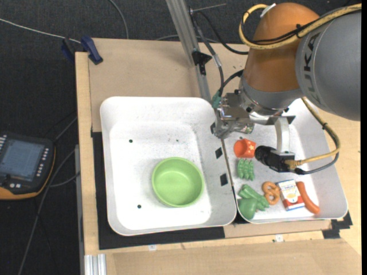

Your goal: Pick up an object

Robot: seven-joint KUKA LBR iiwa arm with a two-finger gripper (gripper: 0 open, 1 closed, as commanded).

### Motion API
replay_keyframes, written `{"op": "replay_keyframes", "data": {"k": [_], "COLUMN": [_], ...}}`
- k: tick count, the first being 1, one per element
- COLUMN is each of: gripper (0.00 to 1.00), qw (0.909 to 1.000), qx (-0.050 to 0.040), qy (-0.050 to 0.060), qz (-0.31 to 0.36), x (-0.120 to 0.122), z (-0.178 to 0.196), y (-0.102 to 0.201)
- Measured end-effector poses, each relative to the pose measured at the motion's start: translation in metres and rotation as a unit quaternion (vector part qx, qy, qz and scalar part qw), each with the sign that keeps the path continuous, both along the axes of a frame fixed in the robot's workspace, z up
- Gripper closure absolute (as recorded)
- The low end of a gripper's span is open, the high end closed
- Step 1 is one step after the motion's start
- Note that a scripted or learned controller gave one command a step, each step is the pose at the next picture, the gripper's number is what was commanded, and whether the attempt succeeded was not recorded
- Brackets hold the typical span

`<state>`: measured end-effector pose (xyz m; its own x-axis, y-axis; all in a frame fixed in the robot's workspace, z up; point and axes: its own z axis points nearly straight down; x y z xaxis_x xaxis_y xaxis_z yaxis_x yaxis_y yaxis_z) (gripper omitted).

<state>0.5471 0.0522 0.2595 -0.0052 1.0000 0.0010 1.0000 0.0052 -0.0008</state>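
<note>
The claw [232, 125] hangs over the right bin [327, 171], near the orange toy [245, 148]; its grip state I cannot tell. Best to centre over one toy, clear of the bin wall, then descend straight.

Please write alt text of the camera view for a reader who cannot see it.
A grey and orange robot arm hangs over the right bin, which holds small toys: an orange cup, green pieces, a pretzel. The left bin holds a green bowl.
</note>
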Motion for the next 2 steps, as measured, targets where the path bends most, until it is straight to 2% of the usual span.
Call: {"op": "replay_keyframes", "data": {"k": [1,2], "gripper": [1.00,0.00], "qw": [1.0000,1.0000], "qx": [-0.0001,-0.0003], "qy": [0.000,-0.001], "qz": [-0.001,-0.002], "x": [-0.0155,-0.0149], "z": [-0.0168,-0.0162], "y": [0.0450,0.0431]}}
